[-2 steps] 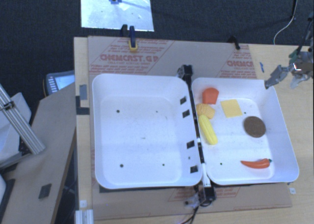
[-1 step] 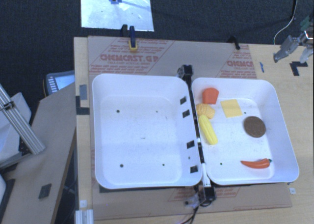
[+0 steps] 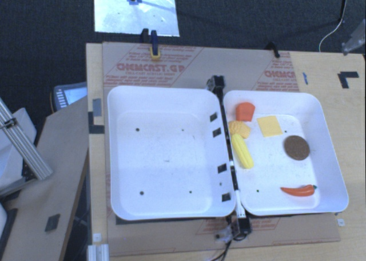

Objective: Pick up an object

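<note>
— Looking for something to pick: where do the objects lie?

— All six lie in the right bin (image 3: 334, 162). A yellow corn cob (image 3: 242, 151) lies along its left wall, with a yellow-orange lump (image 3: 239, 129) touching its far end. Just beyond that, at the far left corner, sits a red-orange block (image 3: 245, 111).

— And the rest?

— A flat yellow square (image 3: 269, 126) lies just right of the lump, apart from it. A brown round disc (image 3: 297, 147) rests near the middle, to the right of the corn. A red chili pepper (image 3: 297, 190) lies by itself near the near wall, well apart from the others, its green stem pointing right.

— Is your gripper released or clenched?

— I cannot tell; nothing I see settles it.

— What is around the bin?

— The left bin (image 3: 166, 157) sits beside it, the two rims touching, with small black clips (image 3: 217, 133) along the seam. Both rest on a brown sheet with red lettering (image 3: 148, 66), and a yellow clamp (image 3: 154, 48) grips its far edge.
</note>
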Action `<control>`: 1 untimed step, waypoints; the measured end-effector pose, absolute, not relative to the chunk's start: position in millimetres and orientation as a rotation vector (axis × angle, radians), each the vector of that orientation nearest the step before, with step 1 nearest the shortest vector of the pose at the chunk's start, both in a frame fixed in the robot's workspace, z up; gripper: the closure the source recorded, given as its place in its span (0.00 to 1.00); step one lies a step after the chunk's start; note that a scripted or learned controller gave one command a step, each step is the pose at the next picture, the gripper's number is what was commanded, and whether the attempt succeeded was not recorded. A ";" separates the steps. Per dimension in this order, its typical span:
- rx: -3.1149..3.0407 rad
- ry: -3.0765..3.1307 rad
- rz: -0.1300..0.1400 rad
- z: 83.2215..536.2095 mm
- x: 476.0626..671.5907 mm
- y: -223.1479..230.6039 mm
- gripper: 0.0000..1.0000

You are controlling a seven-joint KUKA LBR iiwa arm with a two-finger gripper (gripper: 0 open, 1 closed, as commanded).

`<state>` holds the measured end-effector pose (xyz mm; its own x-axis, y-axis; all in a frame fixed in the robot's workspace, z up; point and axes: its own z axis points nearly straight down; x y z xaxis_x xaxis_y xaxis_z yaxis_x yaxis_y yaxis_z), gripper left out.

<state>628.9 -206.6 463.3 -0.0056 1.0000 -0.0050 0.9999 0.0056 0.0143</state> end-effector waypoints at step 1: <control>2.203 2.226 0.005 468.5 629.7 -206.1 1.00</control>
<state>629.7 -206.1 468.5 -0.0104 0.9999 -0.0044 0.9999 0.0104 0.0091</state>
